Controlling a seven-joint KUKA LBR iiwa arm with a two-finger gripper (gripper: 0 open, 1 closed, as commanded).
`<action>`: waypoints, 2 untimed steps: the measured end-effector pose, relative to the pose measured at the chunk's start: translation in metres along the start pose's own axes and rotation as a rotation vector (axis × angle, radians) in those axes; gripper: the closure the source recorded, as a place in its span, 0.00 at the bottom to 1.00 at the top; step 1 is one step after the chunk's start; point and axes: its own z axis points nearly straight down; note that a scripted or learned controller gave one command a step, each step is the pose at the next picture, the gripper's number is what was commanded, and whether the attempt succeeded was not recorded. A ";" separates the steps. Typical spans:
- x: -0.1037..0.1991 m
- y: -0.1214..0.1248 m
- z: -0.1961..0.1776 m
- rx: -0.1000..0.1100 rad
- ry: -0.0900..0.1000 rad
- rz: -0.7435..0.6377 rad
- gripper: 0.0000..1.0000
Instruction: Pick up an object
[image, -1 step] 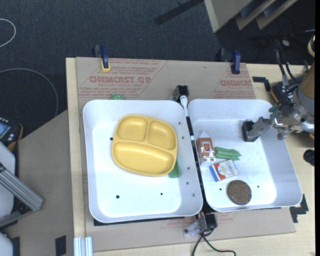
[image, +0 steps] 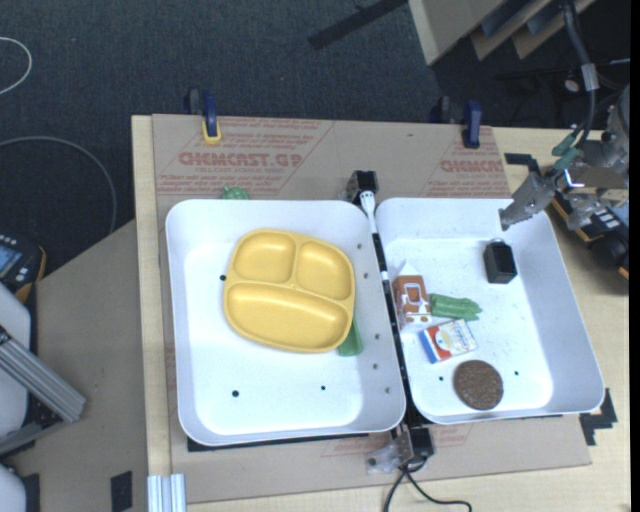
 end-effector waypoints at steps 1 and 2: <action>-0.003 -0.001 -0.003 0.012 -0.001 0.006 1.00; -0.009 0.091 0.101 0.021 0.000 0.005 1.00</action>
